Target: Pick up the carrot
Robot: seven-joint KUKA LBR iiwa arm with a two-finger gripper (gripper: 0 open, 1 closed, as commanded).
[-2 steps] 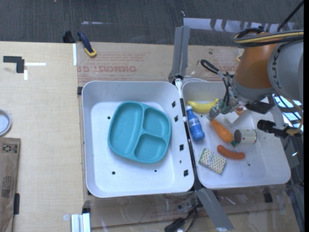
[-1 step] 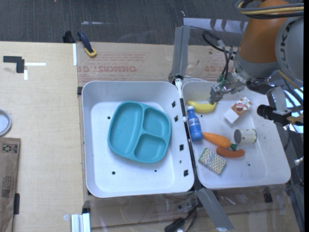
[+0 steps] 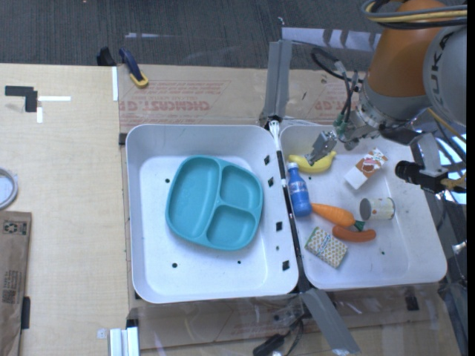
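Lying in the left bin (image 3: 141,221), a blue divided plate (image 3: 215,202) has bare floor all round it. In the right bin (image 3: 415,269), a blue bottle (image 3: 299,191) hugs the left wall; the carrot (image 3: 332,214) lies beside it, its long axis running left-right, tilted slightly downward rightward. The gripper (image 3: 320,151) hovers over a banana (image 3: 313,164), fingers narrowly parted, holding nothing.

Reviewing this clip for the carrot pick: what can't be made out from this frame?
- Claw: over the banana in the right bin; too small and dark to tell whether anything is gripped.
- Banana: its middle is hidden by the claw.
- Carrot versus the reddish item beside it: whether they touch is unclear.
- Arm: cut off by the right edge.
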